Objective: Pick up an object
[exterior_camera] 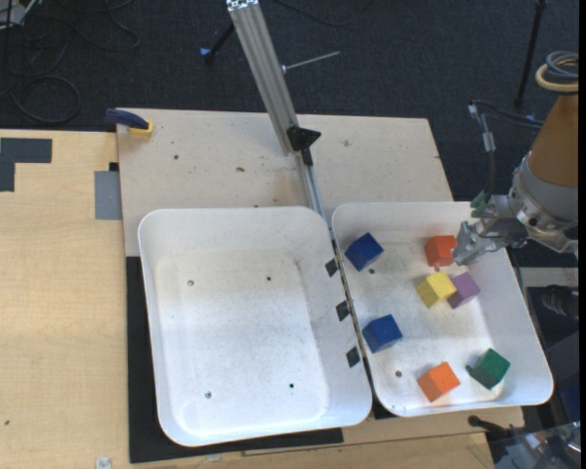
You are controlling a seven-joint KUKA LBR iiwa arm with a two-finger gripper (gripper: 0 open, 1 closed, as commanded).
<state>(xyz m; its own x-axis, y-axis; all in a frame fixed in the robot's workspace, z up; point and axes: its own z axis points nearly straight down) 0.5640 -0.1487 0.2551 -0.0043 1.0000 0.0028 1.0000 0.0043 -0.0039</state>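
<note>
The right bin [527, 330] holds several small blocks. Two blue cubes lie near its left side, one at the back [363, 251] and one lower down [381, 332]. An orange-red cube [439, 251] sits at the back, with a yellow cube [435, 288] and a purple block [463, 288] side by side below it. An orange cube [438, 380] and a green cube [489, 368] rest near the front edge. My gripper [469, 247] hangs just right of the orange-red cube, above the purple block, with nothing seen between its fingers.
The left bin [156, 262] lies beside the right one, with black clips along the shared rim. A slanted aluminium bar [270, 76] rises behind the bins. A blue and yellow clamp [129, 121] lies at the back left of the board.
</note>
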